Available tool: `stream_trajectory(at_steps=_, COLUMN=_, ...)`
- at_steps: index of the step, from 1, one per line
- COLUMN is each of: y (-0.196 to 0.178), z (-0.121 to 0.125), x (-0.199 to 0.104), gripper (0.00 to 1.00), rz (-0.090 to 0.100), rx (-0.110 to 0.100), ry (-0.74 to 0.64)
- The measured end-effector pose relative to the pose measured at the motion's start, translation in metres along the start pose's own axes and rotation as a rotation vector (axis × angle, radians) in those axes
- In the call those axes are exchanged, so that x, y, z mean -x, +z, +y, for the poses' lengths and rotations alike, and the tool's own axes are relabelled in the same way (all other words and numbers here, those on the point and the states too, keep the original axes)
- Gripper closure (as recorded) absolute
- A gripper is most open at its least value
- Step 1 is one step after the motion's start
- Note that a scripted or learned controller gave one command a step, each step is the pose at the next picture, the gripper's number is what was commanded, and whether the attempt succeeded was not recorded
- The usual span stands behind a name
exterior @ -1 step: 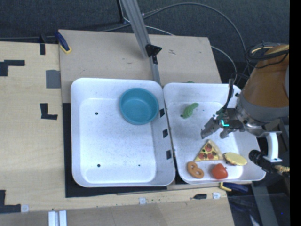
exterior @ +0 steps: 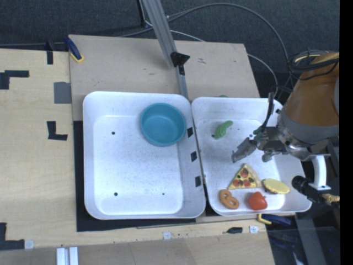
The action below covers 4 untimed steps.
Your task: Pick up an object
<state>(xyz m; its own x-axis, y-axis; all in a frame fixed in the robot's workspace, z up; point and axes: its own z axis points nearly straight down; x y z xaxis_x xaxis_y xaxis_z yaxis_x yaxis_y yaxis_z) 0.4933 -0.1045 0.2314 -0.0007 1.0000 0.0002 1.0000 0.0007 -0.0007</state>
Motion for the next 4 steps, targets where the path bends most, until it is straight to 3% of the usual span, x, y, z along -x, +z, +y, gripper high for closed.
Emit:
stream_trajectory(at_steps=2, y=0.119, z=-0.004, x=0.013, gripper=0.00, rz=0.000, rx=-0.003, ry=0.001)
stream_trajectory(at_steps=3, y=0.141, z=-0.002, x=0.014, gripper=0.00, rz=-0.003, rx=0.006, ry=0.002)
stream_trajectory(at_steps=4, y=0.129, z=-0.001, x=0.014, gripper=1.00, rz=-0.003, rx=0.009, ry=0.002)
